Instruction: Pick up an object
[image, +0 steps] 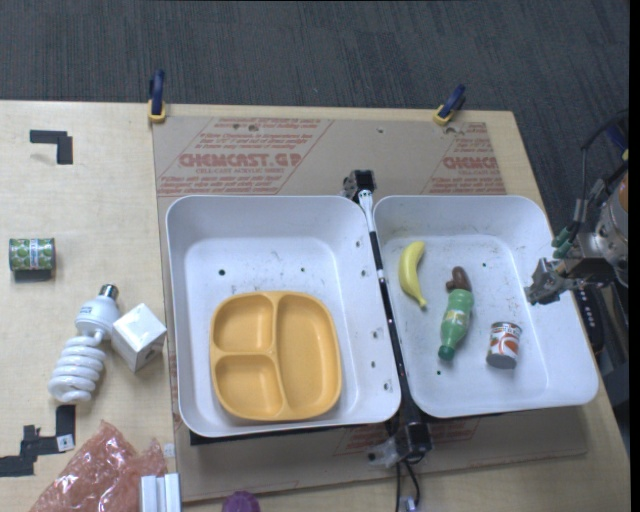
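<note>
Two shallow white plastic bins sit side by side on the pale wooden tabletop (80, 200), on a brown cardboard sheet (260, 150) printed with red lettering.

The left bin (185, 300) holds a yellow three-compartment plastic plate (276, 355), lying flat toward the bin's 6 o'clock side.

The right bin (560, 385) holds three things. A yellow plastic banana (412, 272) lies at about 10 o'clock from the bin's middle, its length running roughly 12 to 6. A green plastic bottle with a brown cap (455, 315) lies on its side near the middle, cap toward 12 o'clock, just beside the banana but apart from it. A small red-and-white tin can (503, 345) stands at about 4 o'clock from the bottle, near it without touching.

The grey metal pincer (548, 282) hangs over the right bin's 3 o'clock rim, well apart from the can, bottle and banana. Nothing shows between its fingers; how far they are parted I cannot tell at this size and angle.

On the tabletop at 9 o'clock from the left bin lie a white spiral light bulb (80, 355), a small white cube (138, 335) touching it, and a green-labelled small can (32, 255) on its side farther toward 10 o'clock. A crumpled pink mesh bag (95, 475) lies at 7 o'clock.
</note>
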